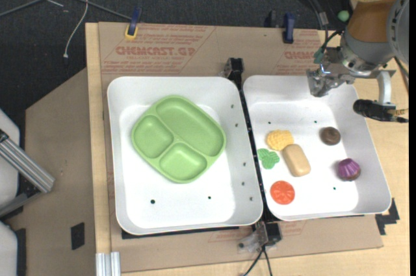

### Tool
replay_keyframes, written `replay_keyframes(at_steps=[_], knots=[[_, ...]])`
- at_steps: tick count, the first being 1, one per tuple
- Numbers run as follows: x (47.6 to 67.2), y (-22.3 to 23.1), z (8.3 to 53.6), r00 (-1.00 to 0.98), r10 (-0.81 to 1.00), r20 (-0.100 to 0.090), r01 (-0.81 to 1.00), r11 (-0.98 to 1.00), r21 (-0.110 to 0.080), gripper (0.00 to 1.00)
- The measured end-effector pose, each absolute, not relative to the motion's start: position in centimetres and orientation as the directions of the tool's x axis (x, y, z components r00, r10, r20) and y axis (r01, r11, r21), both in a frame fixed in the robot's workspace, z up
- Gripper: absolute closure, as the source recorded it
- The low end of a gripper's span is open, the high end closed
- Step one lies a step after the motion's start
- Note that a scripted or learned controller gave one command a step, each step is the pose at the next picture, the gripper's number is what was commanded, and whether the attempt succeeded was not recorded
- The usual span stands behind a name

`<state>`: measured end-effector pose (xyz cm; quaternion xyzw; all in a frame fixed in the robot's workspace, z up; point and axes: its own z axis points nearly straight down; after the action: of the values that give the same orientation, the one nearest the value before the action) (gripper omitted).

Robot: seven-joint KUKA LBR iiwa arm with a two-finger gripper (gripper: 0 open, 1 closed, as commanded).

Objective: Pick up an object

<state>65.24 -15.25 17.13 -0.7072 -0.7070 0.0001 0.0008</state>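
Observation:
My gripper hovers over the far edge of the right bin, with nothing seen between its fingers. Below it in that bin lie a yellow corn-like piece, a tan oblong bread-like piece, a small green leafy piece, an orange-red round piece, a brown round piece and a purple piece. All of them sit well nearer the camera than the gripper.
The left bin holds a green divided plate with three compartments. A black divider strip runs between the two bins. Blue clamps hold the cardboard bench top at the back.

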Motion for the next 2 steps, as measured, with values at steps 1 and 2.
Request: replay_keyframes(at_steps=[1, 2], knots=[[64.8, -14.8, 12.8, 0.000, 1.000, 0.001, 1.000, 0.000, -0.005, 0.00], [64.7, -14.7, 8.3, -0.001, 1.000, 0.001, 1.000, 0.001, -0.004, 0.00]])
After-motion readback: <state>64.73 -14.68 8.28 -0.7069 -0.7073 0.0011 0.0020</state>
